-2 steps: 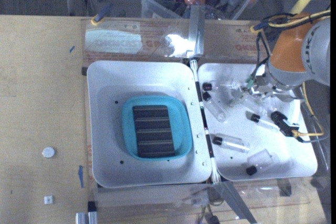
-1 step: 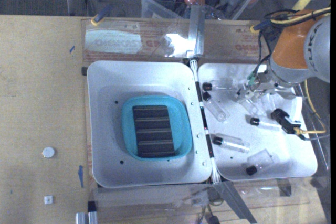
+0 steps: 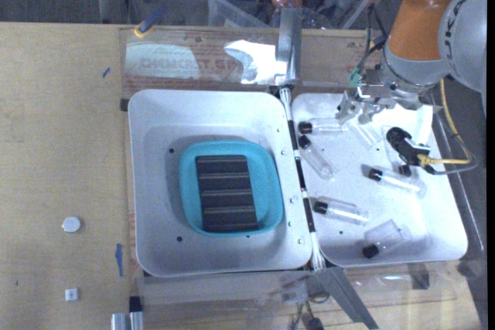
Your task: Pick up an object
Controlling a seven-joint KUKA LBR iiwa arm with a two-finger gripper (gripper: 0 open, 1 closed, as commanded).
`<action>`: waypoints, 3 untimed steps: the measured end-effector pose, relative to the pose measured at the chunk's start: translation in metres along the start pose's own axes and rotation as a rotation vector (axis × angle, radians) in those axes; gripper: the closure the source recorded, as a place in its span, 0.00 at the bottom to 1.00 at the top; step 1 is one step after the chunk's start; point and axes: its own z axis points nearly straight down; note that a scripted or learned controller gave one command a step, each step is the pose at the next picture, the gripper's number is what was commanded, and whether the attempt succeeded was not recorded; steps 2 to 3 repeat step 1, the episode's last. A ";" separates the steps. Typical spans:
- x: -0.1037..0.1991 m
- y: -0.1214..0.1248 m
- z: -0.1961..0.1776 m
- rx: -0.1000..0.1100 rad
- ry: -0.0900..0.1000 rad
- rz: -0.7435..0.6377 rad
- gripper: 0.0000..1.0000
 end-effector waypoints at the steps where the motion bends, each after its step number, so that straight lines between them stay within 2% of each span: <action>1: 0.047 0.028 -0.033 -0.002 -0.001 0.091 1.00; 3: 0.047 0.028 -0.033 -0.002 -0.001 0.091 1.00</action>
